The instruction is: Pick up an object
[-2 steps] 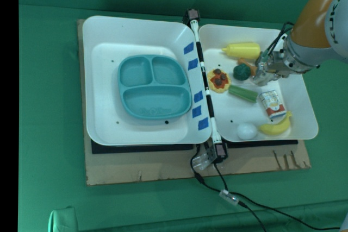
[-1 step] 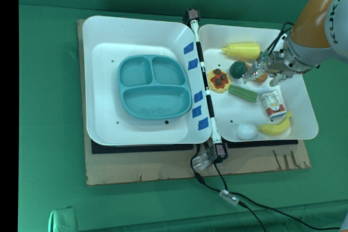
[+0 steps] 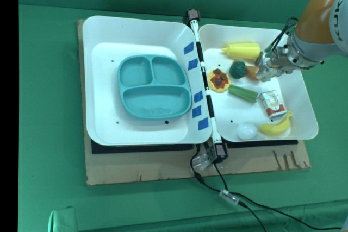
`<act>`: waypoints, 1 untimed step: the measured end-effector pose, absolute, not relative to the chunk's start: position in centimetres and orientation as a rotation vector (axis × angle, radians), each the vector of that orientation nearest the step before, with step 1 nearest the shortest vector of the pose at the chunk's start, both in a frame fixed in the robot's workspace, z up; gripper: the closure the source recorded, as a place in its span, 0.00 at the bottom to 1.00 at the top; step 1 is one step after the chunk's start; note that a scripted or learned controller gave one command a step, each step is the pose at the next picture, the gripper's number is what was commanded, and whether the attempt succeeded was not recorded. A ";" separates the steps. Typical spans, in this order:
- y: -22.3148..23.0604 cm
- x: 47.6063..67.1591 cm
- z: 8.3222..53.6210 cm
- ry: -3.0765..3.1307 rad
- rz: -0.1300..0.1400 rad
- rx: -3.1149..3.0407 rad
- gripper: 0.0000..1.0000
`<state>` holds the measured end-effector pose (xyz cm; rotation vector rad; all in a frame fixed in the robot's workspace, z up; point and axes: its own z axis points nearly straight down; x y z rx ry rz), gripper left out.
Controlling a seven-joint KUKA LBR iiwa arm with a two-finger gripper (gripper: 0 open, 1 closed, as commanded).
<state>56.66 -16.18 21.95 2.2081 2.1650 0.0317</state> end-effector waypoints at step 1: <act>-16.2 56.7 21.9 2.165 0.032 2.209 0.00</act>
